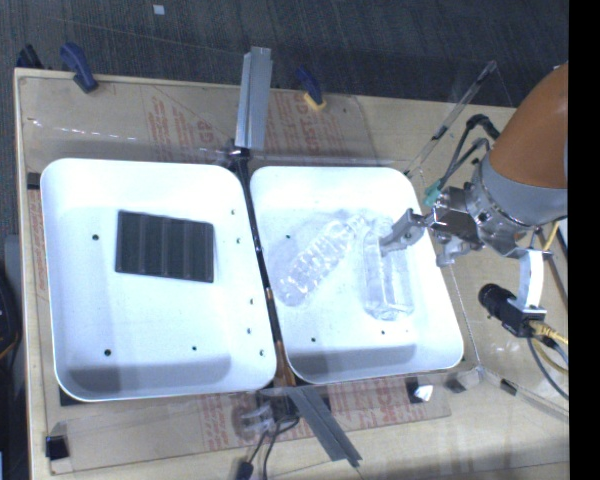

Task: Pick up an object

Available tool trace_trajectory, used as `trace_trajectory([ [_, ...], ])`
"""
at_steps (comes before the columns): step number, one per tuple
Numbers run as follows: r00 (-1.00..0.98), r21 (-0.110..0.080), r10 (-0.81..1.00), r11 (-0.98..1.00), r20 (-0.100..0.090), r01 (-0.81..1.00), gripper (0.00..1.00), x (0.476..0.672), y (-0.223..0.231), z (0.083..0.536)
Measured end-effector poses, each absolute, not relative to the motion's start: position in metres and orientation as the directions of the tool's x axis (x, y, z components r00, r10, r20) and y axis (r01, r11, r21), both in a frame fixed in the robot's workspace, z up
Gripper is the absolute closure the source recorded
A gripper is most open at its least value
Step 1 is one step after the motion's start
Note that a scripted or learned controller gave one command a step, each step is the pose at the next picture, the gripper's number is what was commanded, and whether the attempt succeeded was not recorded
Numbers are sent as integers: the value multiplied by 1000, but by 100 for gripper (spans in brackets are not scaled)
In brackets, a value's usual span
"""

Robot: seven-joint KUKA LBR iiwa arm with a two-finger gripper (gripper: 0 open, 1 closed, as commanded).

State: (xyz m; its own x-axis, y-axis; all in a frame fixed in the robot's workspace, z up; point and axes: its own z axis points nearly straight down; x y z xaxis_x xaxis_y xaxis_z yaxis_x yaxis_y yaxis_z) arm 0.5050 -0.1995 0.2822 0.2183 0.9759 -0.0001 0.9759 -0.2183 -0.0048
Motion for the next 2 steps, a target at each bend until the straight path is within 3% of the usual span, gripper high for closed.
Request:
trace_trajectory([
  [1, 231, -3, 973, -231, 0, 973, 0, 478, -204, 289],
  [2, 202, -1, 979, -202, -1, 979, 0, 505, -204, 278],
])
